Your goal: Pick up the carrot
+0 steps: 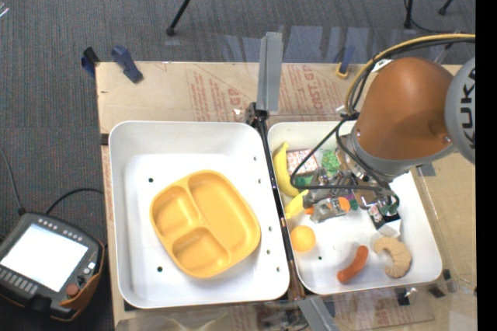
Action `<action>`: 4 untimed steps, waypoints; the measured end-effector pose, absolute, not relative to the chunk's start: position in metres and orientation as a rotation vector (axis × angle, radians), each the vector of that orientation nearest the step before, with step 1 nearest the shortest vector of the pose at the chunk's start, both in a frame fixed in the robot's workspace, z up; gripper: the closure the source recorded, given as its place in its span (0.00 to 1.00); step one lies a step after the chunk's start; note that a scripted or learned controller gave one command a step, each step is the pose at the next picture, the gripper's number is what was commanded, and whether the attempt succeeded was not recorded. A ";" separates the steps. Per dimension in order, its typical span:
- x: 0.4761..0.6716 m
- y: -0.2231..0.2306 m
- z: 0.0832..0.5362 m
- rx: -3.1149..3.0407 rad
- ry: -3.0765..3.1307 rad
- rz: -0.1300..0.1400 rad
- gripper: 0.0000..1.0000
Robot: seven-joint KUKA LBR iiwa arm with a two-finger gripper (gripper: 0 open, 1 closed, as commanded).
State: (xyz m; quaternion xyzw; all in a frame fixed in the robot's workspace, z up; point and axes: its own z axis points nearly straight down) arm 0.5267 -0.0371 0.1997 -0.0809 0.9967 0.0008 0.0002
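- While the arm (404,116) was reached in from the right, its orange band and wrist were seen over the back half of the right bin (425,248), and much of that bin's middle was covered by them.
- Gripper (335,201) was located low over the middle of the right bin, among the clutter there.
- Gripper state could not be told: the tool was blocked by cables and by the wrist, so neither a grasp nor a release could be confirmed.
- Carrot (342,204) was taken to be the small orange shape right at the gripper, in the right bin; most of it was hidden, and contact with the tool could not be judged.
- Banana (284,166) was laid along the left wall of the right bin, just beside the gripper's left side.
- Orange ball (302,238) was found near the left wall of the same bin, in front of the banana and apart from the gripper.
- Reddish sausage (352,263) and a tan bread piece (392,256) were set near the front edge of the right bin, close to each other but not touching.
- Green item (332,161) and a printed box (301,162) were seen behind the gripper, partly covered by cables.
- Left bin (128,158) was occupied by a yellow divided plate (203,222), lying flat and turned at an angle.
- Both bins were placed side by side on a cardboard sheet (178,92).
- Handheld pendant (46,263) was seen on the floor at lower left, well apart from the bins.
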 end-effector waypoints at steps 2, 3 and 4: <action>0.506 0.012 0.215 -0.344 3.123 0.007 1.00; 0.541 0.008 0.238 -0.770 3.045 0.003 1.00; 0.485 0.042 0.186 -1.073 2.956 0.005 1.00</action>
